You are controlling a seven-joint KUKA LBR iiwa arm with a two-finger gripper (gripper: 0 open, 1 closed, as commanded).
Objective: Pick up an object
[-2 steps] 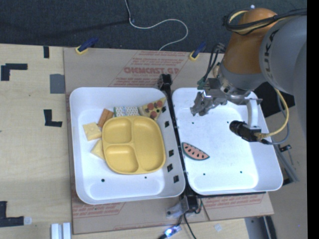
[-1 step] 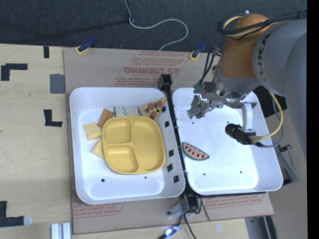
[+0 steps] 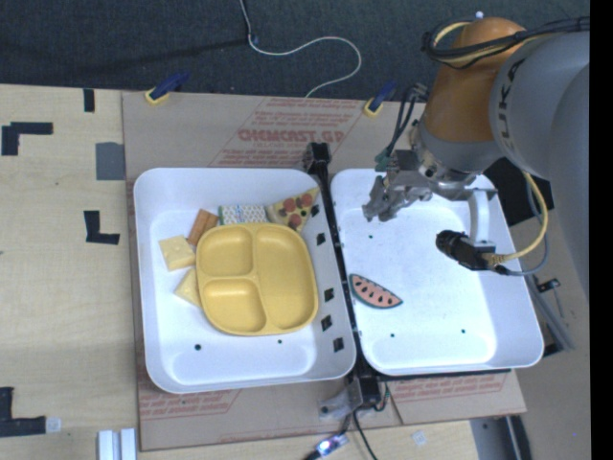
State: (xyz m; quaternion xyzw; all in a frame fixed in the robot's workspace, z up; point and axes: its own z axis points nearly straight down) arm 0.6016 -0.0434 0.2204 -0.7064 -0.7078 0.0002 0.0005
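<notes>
- I see the gripper (image 3: 381, 205) over the upper left part of the right bin (image 3: 498, 338), pointing down toward the bin floor.
- From this slant I cannot tell how it is set, and I see nothing in its hold.
- Above it I see the grey arm (image 3: 546, 94) with its orange band (image 3: 469, 75), reaching in from the right, cables looping round the wrist.
- The watermelon slice (image 3: 374, 292) lies flat on the right bin's floor, near the left wall, below the gripper and well apart from it.
- The divider (image 3: 333, 257) between the bins runs just left of the slice.
- In the left bin (image 3: 163, 353) I see a yellow plate (image 3: 257, 278) with compartments, lying flat near the middle.
- A tan block (image 3: 176, 253) sits just beside the plate's left edge, and an orange block (image 3: 202, 224) lies above it.
- A patterned piece (image 3: 241, 215) and a pizza-like piece (image 3: 297, 207) lie along the plate's top edge, the latter near the divider.
- Both bins rest on a cardboard sheet (image 3: 259, 132) on the bench.
</notes>
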